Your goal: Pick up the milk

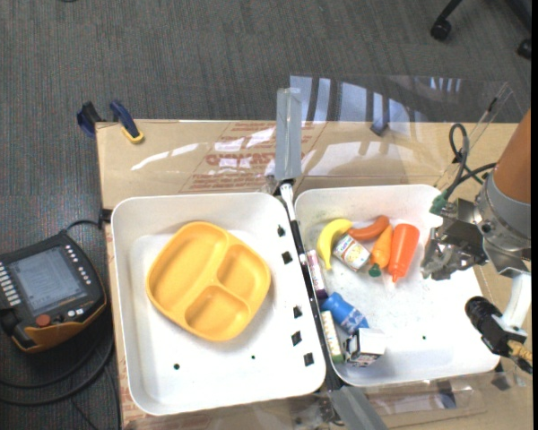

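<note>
The milk [364, 346] is a small white carton with dark print. It lies near the front edge of the right bin [412, 202], just in front of a blue bottle [342, 311]. My gripper [441, 262] hangs over the right side of that bin, beside an orange bottle [403, 249]. It is well behind and to the right of the milk and not touching it. Nothing shows in its grasp.
The right bin also holds a yellow banana [328, 237], a reddish sausage [369, 228], a carrot [382, 250] and a small labelled box [351, 253]. A yellow divided plate [209, 279] lies in the left bin [152, 365]. A teach pendant [41, 287] sits off the bench at left.
</note>
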`<state>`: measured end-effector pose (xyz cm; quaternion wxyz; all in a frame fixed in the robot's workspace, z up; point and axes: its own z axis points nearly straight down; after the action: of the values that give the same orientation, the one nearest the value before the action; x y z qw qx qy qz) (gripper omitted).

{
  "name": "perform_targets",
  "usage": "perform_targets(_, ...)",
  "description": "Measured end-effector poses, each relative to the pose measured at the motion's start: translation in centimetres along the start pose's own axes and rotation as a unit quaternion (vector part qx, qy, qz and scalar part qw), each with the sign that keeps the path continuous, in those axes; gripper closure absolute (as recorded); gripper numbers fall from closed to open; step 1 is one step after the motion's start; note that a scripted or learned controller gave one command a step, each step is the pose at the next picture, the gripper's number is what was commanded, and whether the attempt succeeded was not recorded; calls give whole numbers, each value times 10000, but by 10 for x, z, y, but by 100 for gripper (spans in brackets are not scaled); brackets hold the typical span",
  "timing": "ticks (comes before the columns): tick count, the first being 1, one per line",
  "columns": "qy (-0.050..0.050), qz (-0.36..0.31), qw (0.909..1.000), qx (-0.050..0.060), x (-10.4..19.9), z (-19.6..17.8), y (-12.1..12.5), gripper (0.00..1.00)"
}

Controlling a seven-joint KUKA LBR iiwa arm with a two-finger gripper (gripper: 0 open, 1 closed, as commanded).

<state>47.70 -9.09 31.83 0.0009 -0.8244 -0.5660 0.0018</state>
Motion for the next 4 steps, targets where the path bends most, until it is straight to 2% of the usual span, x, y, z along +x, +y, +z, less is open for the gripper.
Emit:
perform_targets(1, -2, 1711, 9852, -1, -20, -71, 33, 100)
perform_targets(2, -5, 3251, 9457, 16, -7, -32, 93, 100)
perform_targets(3, 2, 4774, 8787, 8, -33, -116, 129, 100)
perform_targets(4, -18, 4736, 8807, 34, -29, -123, 130, 100)
